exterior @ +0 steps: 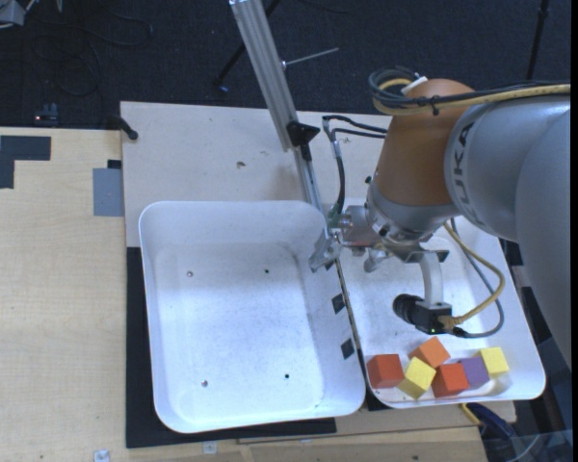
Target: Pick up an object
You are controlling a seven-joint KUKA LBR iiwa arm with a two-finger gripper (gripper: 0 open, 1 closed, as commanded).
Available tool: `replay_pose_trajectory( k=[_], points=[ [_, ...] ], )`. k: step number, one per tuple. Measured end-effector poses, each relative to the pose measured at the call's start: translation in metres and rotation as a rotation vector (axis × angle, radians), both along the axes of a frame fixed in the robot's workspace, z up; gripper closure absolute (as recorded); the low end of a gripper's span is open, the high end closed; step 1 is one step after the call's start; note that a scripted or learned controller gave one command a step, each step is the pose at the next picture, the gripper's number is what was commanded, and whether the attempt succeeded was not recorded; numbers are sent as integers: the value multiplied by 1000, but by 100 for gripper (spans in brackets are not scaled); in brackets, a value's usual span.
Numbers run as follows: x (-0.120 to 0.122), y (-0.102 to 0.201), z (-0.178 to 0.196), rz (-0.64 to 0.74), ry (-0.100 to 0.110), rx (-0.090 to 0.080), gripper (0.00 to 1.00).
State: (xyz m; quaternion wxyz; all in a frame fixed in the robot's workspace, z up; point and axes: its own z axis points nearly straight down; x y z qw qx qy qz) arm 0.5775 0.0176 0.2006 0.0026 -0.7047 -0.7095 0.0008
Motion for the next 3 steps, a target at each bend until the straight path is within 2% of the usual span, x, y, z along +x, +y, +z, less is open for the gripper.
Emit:
replay_pose_trajectory(
  k=[1, 2, 3],
  points=[
    [-29, -6, 92, -6, -9, -2, 0],
    [-70, -66, 84, -14, 1, -4, 0],
    [-55, -90, 56, -9, 2, -3, 0]
  ],
)
